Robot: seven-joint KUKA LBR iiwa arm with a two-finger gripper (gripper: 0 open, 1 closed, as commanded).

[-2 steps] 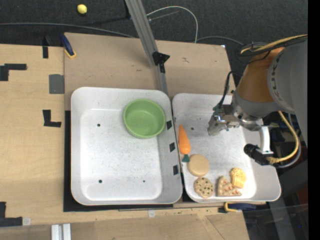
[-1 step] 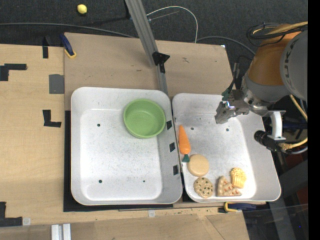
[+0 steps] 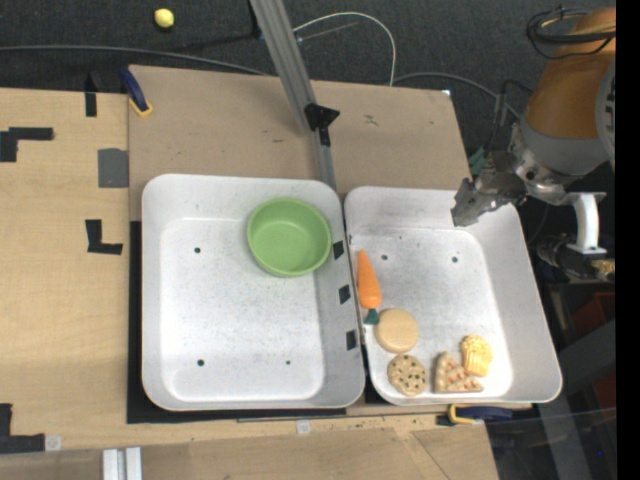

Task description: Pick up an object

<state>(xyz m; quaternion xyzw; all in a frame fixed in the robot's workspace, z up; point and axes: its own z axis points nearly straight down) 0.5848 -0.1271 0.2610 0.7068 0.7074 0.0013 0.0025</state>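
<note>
The pincer (image 3: 470, 208) hangs over the top edge of the right bin (image 3: 520, 268); whether it is released or clenched I cannot tell from this slant. It carries nothing that I can see, and it sits well apart from the things worth picking, which crowd the near part of that bin.

The main risk, as I judge it, is that crowding: the small foods lie touching or just beside each other, so a descent could nudge a neighbour or close on two at once. The carrot (image 3: 368, 280) lies near the bin's left wall, which could block one side of a grasp.

Counted, largest first: one tabletop (image 3: 200, 118), two white bins, the left bin (image 3: 170, 298) holding one green bowl (image 3: 288, 236); one carrot, one round bun (image 3: 397, 330), one piece of corn (image 3: 476, 355), one cookie (image 3: 407, 374), one pinkish snack (image 3: 452, 376).
</note>
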